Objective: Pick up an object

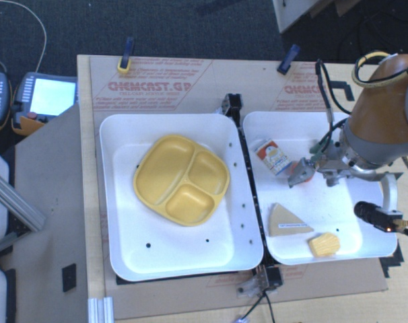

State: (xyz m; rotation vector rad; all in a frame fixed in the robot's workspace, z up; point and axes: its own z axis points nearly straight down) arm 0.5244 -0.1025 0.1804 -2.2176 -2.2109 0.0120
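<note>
The right bin [365, 247] holds three objects. A small white carton with red and green print [273, 157] lies near the bin's far left side. A pale tan wedge [287, 221] rests at the near left, and a small yellow piece [324, 245] sits by the near rim. My gripper [300, 173] hangs low over the bin, just right of and slightly nearer than the carton, with the grey arm behind it on the right. Nothing shows in its grasp.
The left bin [123, 247] holds a yellow divided plate [182, 179] in its middle. A ridge with black clips separates the two bins. A black part of the arm [376, 215] juts out over the right bin's near right side.
</note>
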